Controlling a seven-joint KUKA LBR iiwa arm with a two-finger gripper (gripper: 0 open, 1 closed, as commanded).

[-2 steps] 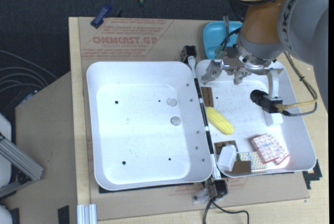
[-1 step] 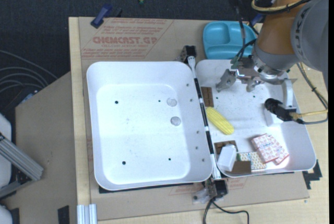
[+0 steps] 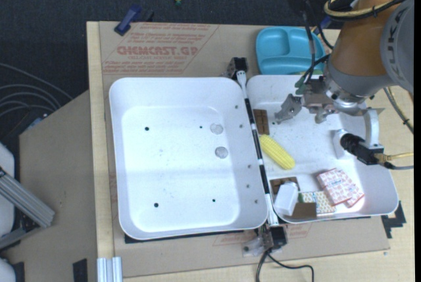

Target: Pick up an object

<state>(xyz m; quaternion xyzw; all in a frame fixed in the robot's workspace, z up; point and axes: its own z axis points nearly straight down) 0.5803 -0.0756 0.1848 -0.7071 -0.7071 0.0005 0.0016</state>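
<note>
My gripper hangs over the back part of the right bin, its two grey fingers spread open with nothing between them. A yellow corn cob lies in that bin, below and to the left of the gripper and apart from it. A pink patterned packet rests near the bin's front right. At the front left corner sit a white piece, a brown block and a small printed box. A brown strip lies along the left wall.
The left bin holds two small grey discs. A blue plastic tray stands behind the right bin. A black connector on the arm hangs over the bin's right side. Cardboard underlies both bins.
</note>
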